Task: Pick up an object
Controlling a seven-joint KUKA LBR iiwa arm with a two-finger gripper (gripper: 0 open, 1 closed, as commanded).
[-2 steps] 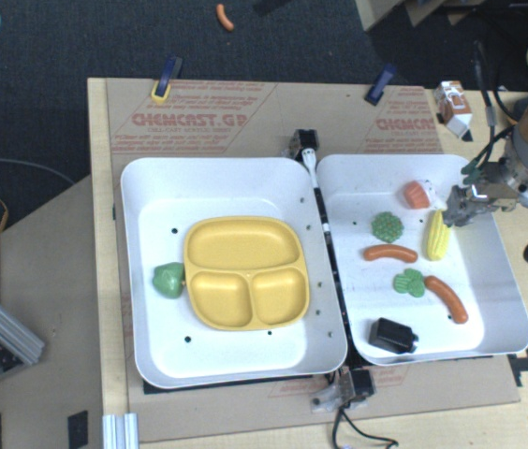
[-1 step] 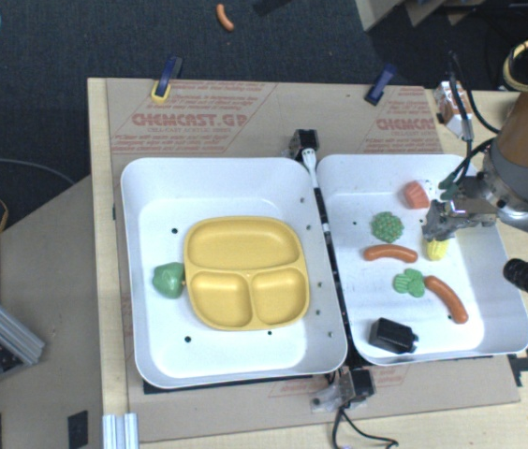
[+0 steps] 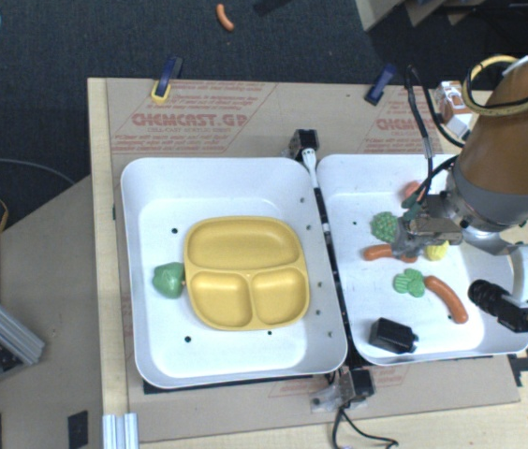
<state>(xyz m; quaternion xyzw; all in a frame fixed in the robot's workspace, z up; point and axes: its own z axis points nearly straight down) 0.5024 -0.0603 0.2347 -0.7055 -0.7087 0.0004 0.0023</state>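
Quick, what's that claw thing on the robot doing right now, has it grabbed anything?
Gripper: low in the right bin, among the toy foods; whether it is open, closed or holding anything cannot be told.

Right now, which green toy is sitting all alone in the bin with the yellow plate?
The round green toy, just left of the yellow plate in the left bin. The other two green toys lie in the right bin near the tool.

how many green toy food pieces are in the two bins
3. A green leafy lump lies in the left bin beside the yellow divided plate. In the right bin, a green broccoli-like piece sits by the gripper and a smaller one below it. The arm may hide more.
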